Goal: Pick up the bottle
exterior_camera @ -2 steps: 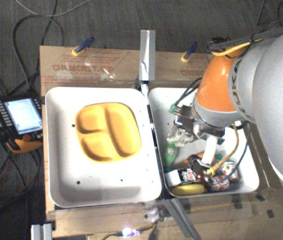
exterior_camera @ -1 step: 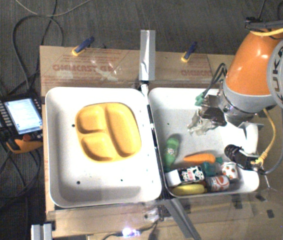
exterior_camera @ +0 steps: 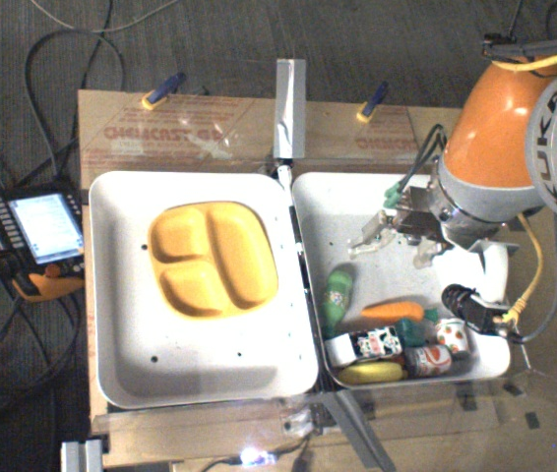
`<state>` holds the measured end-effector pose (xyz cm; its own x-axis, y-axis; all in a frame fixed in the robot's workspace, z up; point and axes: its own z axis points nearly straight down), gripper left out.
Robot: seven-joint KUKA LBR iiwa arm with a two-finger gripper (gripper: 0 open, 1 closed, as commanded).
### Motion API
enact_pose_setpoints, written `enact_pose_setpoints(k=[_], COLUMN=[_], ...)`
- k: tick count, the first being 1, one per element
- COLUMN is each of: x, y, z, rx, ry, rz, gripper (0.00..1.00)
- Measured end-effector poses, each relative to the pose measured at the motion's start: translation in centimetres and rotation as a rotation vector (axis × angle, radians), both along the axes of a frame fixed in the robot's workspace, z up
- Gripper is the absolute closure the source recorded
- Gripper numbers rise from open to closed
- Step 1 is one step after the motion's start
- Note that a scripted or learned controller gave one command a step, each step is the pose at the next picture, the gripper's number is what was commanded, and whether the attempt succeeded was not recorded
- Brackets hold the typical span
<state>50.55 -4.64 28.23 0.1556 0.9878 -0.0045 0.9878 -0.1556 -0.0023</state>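
We see a yellow tray [exterior_camera: 214, 259] in the left bin [exterior_camera: 111, 293]. The green bottle [exterior_camera: 337, 296] lies by the right bin's [exterior_camera: 338, 205] left wall, with bare floor above it. The gripper [exterior_camera: 394, 242] hangs open wide, holding nothing.

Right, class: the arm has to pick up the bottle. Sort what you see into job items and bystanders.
Job items:
green bottle
end effector
right bin

Bystanders:
yellow divided tray
left bin
carrot
banana
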Motion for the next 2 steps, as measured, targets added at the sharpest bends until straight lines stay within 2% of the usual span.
enact_pose_setpoints(k=[1,2], x=[2.3,4.2], y=[-2.5,-5.8], z=[-10.0,-19.3], rx=[0.004,0.003], ry=[0.002,-0.011], rz=[0.162,0.154], gripper=[0.0,0.0])
